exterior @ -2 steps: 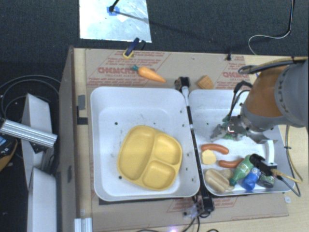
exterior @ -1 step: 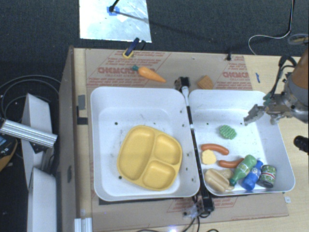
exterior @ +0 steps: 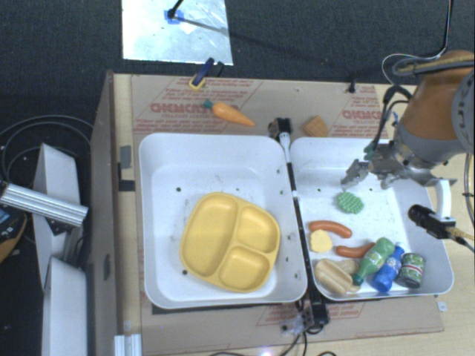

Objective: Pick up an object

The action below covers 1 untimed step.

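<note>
1. Cardboard-lined worktop [exterior: 178, 99] carrying two shallow white bins side by side; the right bin [exterior: 326, 154] holds the loose items and the hand.
2. Nearest candidate: a green knobbly piece [exterior: 350, 202], lying flat on the bin floor, roughly round with no marked long axis. It sits just below and slightly left of the hand [exterior: 364, 170] in the picture, near but apart from it.
3. Hand: two fingers spread apart, nothing between them; it hangs over bare floor in the upper half of the right bin.
4. Room around the green piece: open floor above and to its right; the bin divider [exterior: 295, 199] lies well to its left.
5. Further candidates, lower in the bin and crowded: a sausage [exterior: 329, 228] with its long axis across the bin, a yellow disc [exterior: 320, 241], a green bottle [exterior: 375, 259], a blue bottle [exterior: 388, 269], a can [exterior: 411, 269] and a hot dog bun [exterior: 335, 276], several touching one another.
6. Left bin [exterior: 163, 162]: a yellow divided tray [exterior: 230, 241], well apart from the hand.
7. Outside the bins: a carrot [exterior: 230, 113] on the cardboard.
8. Judgement: a short descent towards the green piece looks the least obstructed grasp.
</note>
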Tool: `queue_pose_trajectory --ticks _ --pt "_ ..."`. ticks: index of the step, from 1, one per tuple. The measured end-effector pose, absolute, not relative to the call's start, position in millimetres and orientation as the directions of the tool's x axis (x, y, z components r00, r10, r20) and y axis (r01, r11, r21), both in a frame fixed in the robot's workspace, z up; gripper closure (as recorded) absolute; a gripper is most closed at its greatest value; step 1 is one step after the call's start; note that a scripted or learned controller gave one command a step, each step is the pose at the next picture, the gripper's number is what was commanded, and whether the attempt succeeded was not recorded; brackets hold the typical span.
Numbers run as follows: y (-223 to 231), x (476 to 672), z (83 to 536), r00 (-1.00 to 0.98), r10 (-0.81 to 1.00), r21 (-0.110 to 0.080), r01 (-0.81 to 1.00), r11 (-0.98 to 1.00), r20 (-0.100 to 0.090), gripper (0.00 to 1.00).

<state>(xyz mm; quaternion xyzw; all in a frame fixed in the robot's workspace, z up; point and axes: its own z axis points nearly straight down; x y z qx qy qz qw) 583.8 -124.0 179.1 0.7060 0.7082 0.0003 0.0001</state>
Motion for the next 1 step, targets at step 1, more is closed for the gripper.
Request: queue_pose_trajectory --ticks 1 --pt "-112.3 571.6 84.4 -0.002 1.000 0.001 1.000 0.002 0.000 0.00"
